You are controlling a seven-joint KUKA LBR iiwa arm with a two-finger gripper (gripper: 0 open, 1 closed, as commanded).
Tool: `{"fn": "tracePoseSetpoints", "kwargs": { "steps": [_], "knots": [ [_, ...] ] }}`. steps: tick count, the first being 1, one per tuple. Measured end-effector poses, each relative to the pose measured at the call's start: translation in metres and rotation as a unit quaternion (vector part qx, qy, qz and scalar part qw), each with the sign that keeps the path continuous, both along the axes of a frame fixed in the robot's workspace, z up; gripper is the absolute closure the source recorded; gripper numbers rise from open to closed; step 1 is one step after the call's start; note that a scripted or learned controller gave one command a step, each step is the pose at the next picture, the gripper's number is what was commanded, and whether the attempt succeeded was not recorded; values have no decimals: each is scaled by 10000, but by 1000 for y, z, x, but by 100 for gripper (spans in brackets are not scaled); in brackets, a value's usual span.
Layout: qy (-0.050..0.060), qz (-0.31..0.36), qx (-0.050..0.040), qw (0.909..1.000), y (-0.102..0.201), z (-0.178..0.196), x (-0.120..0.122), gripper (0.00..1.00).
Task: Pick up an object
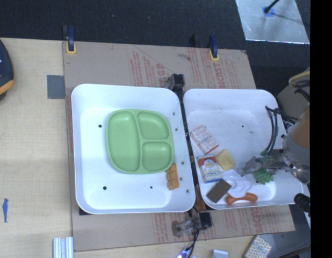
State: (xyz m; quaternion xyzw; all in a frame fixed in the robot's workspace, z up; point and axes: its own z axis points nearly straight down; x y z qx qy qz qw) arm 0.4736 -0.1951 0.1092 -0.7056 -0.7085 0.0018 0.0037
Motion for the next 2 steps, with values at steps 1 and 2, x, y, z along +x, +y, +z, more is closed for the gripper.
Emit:
{"fn": "tracePoseSetpoints", "kwargs": {
  "steps": [1, 2],
  "knots": [
    [-14, 5, -10, 10000, -2, 10, 2, 100],
    [-11, 14, -11, 10000, -2, 10, 2, 0]
  ]
}}
